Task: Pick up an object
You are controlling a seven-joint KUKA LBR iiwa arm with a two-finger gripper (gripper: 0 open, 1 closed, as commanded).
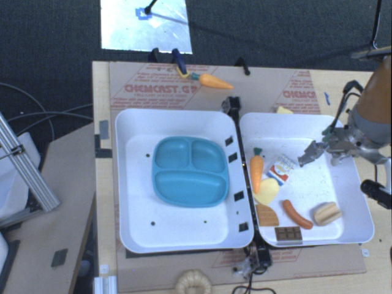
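Broadly, by descending size: flat wooden desk [153, 81] with a printed cardboard sheet on top, carrying both bins.

Left shallow white plastic bin [138, 133], holding a light-blue plastic plate with three compartments [190, 171], set flat near the bin's middle.

Right shallow white plastic bin [349, 192], holding the toy foods, all grouped in its left and near part.

Grey robot arm with an orange band [375, 106], entering from the right over the right bin's far right part.

Two-finger metal claw [309, 154], hanging above the bin's bare floor, pointing left; nothing seen between its fingers, and whether they are spread or closed cannot be told.

Orange toy carrot with green top [256, 169], upright along the left wall of the right bin. Just beside it, a small white packet with red and blue print [280, 169]. Below these, a pale yellow rounded piece [267, 190], touching the carrot's tip. Tan waffle-like square [267, 215]. Red-brown toy sausage [297, 214], lying aslant. Beige bread roll [326, 212], near the sausage. Dark brown chocolate bar [288, 234], at the near wall.

Second orange toy carrot [211, 81], outside the bins on the cardboard, beyond the left bin.
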